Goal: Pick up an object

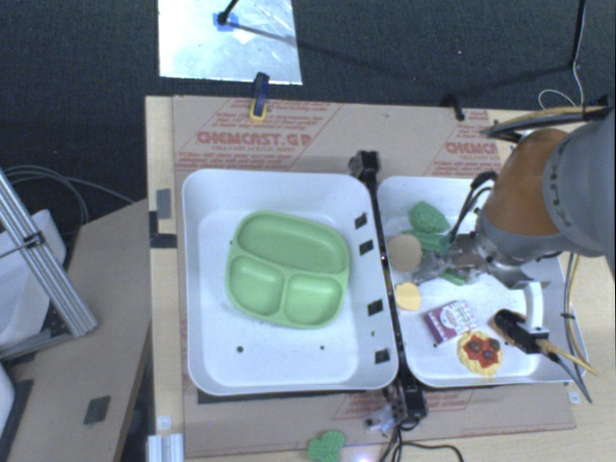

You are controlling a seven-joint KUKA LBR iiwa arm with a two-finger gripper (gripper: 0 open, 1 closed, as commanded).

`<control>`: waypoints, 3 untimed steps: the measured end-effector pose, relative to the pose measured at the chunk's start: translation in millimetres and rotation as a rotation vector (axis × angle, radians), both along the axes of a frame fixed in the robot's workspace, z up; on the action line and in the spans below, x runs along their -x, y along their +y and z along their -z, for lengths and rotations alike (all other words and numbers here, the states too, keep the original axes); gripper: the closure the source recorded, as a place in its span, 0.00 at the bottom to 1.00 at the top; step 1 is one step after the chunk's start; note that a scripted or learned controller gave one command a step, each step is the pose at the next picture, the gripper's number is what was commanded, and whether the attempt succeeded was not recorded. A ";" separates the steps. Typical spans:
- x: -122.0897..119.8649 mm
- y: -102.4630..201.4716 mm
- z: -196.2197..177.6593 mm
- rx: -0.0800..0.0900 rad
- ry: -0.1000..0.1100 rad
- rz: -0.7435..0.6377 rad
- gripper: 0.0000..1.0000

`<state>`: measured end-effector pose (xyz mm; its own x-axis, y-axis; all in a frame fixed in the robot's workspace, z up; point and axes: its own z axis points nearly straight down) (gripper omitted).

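The gripper (435,266) is reaching low into the right bin (553,369) among a tan ball (404,252), a green toy (429,218) and a yellow piece (408,296), its opening impossible to judge, nothing being visibly lifted yet.

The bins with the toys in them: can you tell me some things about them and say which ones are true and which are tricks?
1. The green tray lies in the left bin. True.
2. The green tray has one single compartment. False: it has three, a long one and two smaller ones.
3. The little pizza is in the right bin, near its front edge. True.
4. The red and white packet lies in the left bin. False: it lies in the right bin, beside the pizza.
5. The arm reaches over the right bin. True.
6. The leafy green toy sits on the green tray. False: it is in the right bin, toward the back.
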<state>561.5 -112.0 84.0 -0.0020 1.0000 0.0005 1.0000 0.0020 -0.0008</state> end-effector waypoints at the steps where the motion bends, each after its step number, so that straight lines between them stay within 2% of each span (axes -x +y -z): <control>1: -29.8 2.2 -1.2 0.001 -0.005 -0.002 0.00; 2: -29.6 1.9 -11.8 0.001 -0.005 -0.003 1.00; 3: -27.4 73.0 -106.0 -0.003 -0.012 -0.009 1.00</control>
